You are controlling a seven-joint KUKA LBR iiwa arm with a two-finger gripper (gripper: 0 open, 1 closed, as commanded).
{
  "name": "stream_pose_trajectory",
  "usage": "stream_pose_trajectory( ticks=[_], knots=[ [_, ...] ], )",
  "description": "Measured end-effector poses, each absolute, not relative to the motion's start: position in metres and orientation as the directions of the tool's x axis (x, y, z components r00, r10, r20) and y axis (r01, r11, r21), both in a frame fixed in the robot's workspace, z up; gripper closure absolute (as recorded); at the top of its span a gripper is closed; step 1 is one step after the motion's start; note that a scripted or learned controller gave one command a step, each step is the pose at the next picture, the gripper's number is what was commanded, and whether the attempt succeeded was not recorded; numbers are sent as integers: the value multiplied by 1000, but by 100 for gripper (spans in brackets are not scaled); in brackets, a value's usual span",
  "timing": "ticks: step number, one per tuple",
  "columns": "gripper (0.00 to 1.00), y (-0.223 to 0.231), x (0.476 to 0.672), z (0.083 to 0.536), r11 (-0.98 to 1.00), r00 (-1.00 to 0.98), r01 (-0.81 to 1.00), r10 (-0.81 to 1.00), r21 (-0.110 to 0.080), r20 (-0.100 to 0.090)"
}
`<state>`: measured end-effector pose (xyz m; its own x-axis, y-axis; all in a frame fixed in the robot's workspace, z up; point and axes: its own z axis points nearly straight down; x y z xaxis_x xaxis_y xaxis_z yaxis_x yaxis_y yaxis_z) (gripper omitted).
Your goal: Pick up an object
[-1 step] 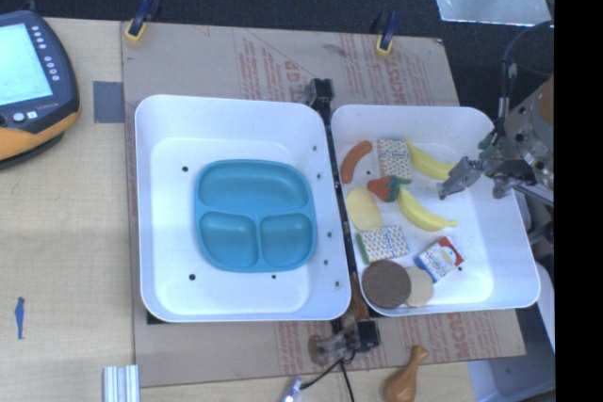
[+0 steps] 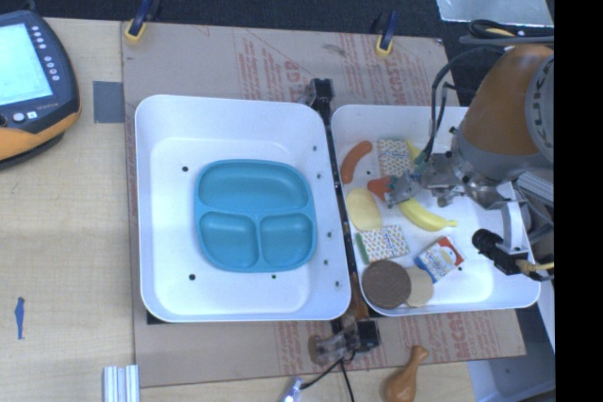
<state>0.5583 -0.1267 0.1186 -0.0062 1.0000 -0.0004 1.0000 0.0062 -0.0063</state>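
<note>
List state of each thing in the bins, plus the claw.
Blue tray: flat in left bin, compartments bare.
Banana: lying in right bin, beside the claw.
Sausage: lying loose, near divider.
Brown disc: flat, front of right bin.
Carton: lying on its side.
Claw: low over the right bin's toys, grip unclear.

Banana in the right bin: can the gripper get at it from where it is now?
Probably yes. The banana lies uncovered on the bin floor just below the gripper, with nothing stacked on it; the yellow lemon-like piece sits close beside.
</note>
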Motion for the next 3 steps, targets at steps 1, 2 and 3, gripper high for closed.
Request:
stream_pose_trajectory(
  ticks=[1,2,3],
  knots=[
    [0,-111,580,91,7,-7,1000,1000,-3,-2],
    [100,-113,580,102,10,-10,1000,1000,-5,-3],
    [100,-50,569,192,5,-5,1000,1000,-3,1]
  ],
)
